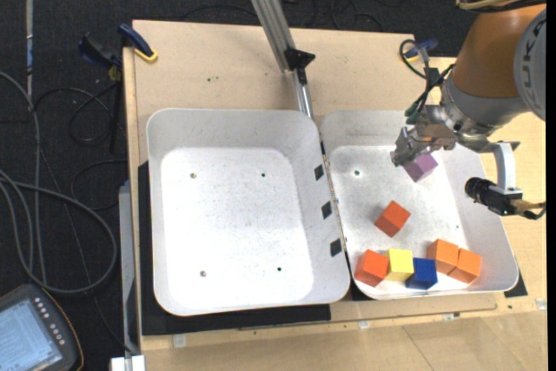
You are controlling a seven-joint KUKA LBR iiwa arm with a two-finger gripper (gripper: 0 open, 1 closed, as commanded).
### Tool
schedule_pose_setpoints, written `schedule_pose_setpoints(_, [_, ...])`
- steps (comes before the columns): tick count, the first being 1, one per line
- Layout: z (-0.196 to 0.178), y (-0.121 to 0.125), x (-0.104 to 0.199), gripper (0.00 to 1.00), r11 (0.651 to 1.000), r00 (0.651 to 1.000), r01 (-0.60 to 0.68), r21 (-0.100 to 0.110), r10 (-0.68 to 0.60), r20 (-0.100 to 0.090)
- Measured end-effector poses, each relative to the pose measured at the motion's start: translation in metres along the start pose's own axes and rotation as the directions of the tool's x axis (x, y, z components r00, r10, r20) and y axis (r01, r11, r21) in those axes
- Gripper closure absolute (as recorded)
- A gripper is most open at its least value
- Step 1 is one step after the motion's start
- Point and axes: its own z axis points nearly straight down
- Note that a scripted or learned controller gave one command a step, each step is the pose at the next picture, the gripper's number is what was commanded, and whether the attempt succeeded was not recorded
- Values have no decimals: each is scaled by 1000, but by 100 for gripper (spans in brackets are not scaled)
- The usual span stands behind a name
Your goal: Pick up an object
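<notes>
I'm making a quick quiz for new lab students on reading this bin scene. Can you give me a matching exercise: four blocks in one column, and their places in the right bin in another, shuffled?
Things:
1. purple block
2. lone orange block
3. yellow block
4. blue block

Places:
A. in the front row, between an orange block and the blue one
B. at the end effector, toward the back of the bin
C. alone near the middle of the bin
D. at the front wall, right of the yellow one

Pairs: 1-B, 2-C, 3-A, 4-D
</notes>
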Motion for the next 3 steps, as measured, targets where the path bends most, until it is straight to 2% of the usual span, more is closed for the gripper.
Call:
schedule_pose_setpoints(2, [2,-16,91,100,1000,1000,1,1,-1,-1])
schedule_pose_setpoints(3, [-17,-25,144,100,1000,1000,2,-2,-2,-1])
